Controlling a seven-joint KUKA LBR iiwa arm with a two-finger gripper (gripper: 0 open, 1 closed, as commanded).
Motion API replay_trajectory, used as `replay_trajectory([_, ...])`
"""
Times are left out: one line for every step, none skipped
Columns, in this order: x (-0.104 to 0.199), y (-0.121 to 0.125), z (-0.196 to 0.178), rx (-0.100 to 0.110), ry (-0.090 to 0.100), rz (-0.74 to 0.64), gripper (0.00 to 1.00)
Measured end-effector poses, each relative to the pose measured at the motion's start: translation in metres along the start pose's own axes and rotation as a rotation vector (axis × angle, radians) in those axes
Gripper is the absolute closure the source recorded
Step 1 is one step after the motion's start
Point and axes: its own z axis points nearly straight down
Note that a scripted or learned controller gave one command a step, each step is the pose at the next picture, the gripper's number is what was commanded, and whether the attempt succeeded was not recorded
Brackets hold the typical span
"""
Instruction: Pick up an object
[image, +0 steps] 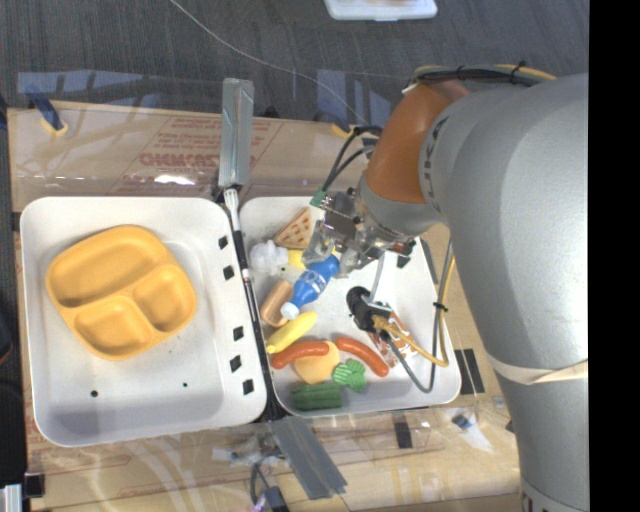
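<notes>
The gripper (335, 247) is reaching down into the right bin (440, 385), its fingers apparently straddling the upper end of the blue bottle (309, 287), which is lying among toy foods on the bin floor, so lifting is judged still to come.

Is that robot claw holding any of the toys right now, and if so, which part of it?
It cannot be told. The gripper is low in the right bin, right above the blue bottle's upper end, but no grasp is visible.
</notes>
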Motion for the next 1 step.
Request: replay_trajectory([-0.0054,0.0703,-0.0295,0.002,-0.003,0.196,1.00])
